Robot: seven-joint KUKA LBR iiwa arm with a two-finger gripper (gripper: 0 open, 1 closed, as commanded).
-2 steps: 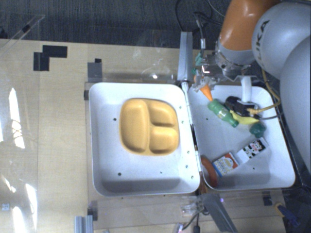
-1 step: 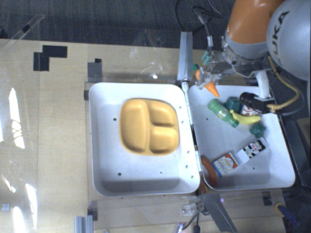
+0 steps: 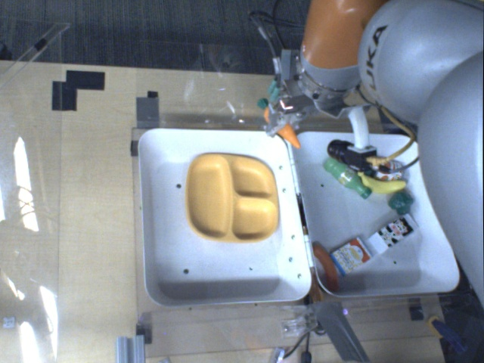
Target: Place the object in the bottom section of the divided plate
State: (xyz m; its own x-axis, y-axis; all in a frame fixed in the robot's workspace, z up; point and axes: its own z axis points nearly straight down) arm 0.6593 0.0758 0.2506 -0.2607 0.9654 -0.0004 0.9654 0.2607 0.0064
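A yellow divided plate [image 3: 231, 197] lies in the left white bin [image 3: 162, 225]; it has one long section on its left and two smaller ones on its right. My gripper [image 3: 283, 118] hangs over the rim between the two bins, at their far end, just beyond the plate's upper right corner. It is shut on a small orange carrot-like toy [image 3: 290, 134] with a green end; the orange tip pokes out below the fingers.
The right bin [image 3: 423, 274] holds a green bottle [image 3: 348, 176], a banana [image 3: 384, 185], a teal piece [image 3: 401, 201], two small cartons [image 3: 352, 255] and a brown item [image 3: 324, 262] at its near left corner. The arm's grey body covers the right bin's far right.
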